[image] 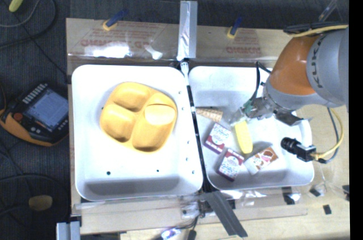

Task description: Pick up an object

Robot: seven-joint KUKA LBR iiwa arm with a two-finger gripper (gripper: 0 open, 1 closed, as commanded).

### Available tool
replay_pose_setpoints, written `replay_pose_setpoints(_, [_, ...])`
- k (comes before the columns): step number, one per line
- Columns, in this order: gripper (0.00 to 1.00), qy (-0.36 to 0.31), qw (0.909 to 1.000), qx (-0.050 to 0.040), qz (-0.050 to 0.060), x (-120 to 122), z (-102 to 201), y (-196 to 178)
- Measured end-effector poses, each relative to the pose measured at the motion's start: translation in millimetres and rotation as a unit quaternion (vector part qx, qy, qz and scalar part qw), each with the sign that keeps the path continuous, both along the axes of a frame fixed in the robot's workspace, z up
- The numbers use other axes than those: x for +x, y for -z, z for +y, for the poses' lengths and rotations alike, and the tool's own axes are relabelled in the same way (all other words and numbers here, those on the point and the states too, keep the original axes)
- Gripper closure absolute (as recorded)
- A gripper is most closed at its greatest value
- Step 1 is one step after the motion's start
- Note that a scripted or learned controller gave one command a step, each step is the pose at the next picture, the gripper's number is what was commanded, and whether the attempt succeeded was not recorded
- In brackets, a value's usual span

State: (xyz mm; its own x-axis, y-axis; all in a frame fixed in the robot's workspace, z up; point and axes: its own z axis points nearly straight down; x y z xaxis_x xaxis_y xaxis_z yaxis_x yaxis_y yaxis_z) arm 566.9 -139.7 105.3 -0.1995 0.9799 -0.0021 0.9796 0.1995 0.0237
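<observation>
Arm [309, 71] reaches in from the right, orange band over the right bin [227, 79]. Hand [250, 108] sits low in that bin, near its middle, just above and right of the yellow banana-shaped object [243, 137]. Cannot tell if the hand is apart or together; it's too small and dark against the wrist. Nothing visibly held.

Right bin contents: yellow banana-shaped object lies roughly upright in the view, slightly tilted, top end close under the hand. Contact unclear. An ice cream cone toy [210, 114] lies on its side to the left of the hand, near the divider. Just below it a small maroon-and-white packet [217, 138], left of the yellow piece. A second similar packet [230, 164] sits lower, near the front wall. A red-and-white carton [262, 158] lies right of that, just below the yellow piece's lower end.

Left bin [91, 171] holds one big yellow lumpy item [138, 115], like joined bread rolls, in the upper middle, apart from the walls.

Off the table, on the dark floor at left, a handheld controller [37, 114] with a screen.
</observation>
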Motion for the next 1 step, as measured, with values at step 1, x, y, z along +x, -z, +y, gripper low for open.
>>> replay_pose_setpoints(1, [1.00,0.059,0.9982,-0.0018,0.013,23.2,26.2,-95.9])
